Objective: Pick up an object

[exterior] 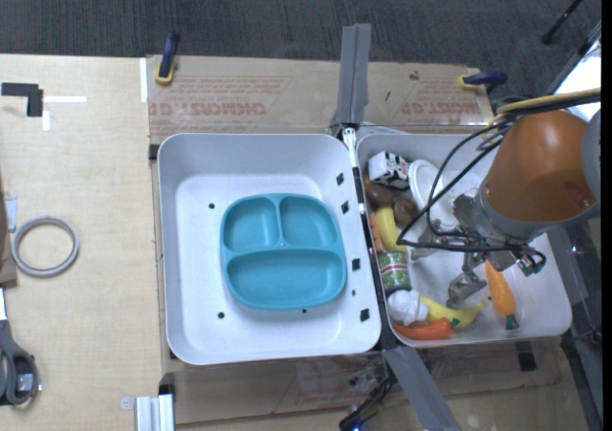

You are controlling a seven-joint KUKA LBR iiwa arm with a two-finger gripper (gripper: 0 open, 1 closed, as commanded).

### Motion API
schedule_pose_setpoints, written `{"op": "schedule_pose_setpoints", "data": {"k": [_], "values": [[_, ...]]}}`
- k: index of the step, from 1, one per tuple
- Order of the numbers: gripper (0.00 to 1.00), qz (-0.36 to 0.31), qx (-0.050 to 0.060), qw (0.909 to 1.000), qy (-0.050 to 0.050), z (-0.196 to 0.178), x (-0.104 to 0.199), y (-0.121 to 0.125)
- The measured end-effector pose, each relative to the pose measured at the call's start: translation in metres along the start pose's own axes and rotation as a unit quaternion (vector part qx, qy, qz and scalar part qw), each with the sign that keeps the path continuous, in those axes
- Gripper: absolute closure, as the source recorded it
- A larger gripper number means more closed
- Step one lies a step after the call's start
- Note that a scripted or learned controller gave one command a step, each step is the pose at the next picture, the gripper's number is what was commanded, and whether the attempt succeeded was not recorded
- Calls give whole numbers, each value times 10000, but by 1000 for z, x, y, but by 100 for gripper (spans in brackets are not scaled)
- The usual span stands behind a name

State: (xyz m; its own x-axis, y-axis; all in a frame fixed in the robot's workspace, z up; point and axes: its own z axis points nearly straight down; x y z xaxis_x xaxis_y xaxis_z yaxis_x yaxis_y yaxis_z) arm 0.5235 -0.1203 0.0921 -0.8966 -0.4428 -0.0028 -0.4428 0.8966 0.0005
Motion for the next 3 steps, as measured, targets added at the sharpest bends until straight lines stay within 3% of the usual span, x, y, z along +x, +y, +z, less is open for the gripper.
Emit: {"op": "schedule_pose_setpoints", "data": {"k": [1,2,3], "values": [[100,-17,11,10000,-17,-10,-2,0],[100,-732,8,9973,-8,0,-18,-38],[100,58,8,10000,-15,-104,-53,-21]]}}
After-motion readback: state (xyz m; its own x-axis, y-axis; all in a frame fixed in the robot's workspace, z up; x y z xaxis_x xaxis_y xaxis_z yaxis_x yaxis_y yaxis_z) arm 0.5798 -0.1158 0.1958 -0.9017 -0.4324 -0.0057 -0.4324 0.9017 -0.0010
